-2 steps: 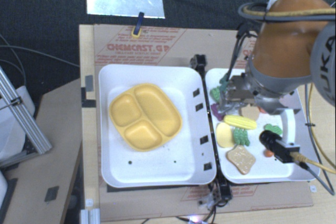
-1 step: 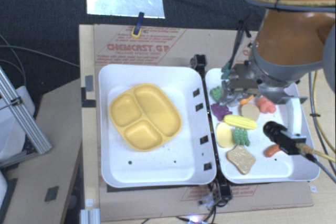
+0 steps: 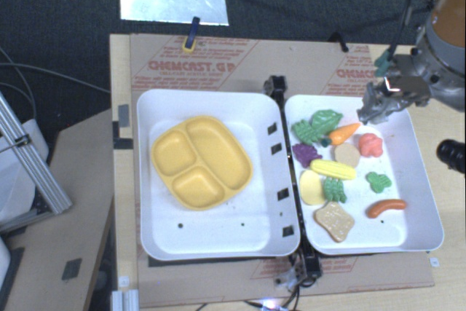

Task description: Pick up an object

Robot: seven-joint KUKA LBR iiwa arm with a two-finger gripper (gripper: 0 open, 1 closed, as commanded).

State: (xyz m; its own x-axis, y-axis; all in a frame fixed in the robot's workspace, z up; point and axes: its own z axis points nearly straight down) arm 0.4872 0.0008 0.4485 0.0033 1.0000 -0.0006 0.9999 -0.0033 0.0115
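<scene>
Two white bins on a cardboard sheet printed "CHEMCAST GP".
Left bin (image 3: 211, 229) holds a yellow divided plate (image 3: 201, 161); right bin (image 3: 422, 218) holds toy foods, including corn (image 3: 333, 170), carrot (image 3: 344, 132) and sausage (image 3: 385, 207). The gripper (image 3: 373, 111) hovers above the carrot's tip, its state indiscernible, arm cropped at right.

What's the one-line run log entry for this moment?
gripper: above right bin far edge | nearest: carrot | nothing visibly held | yellow tray: left bin

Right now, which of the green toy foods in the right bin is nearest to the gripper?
The large leafy green piece at the bin's far left. The gripper hovers just right of it; the other green pieces lie lower.
</scene>
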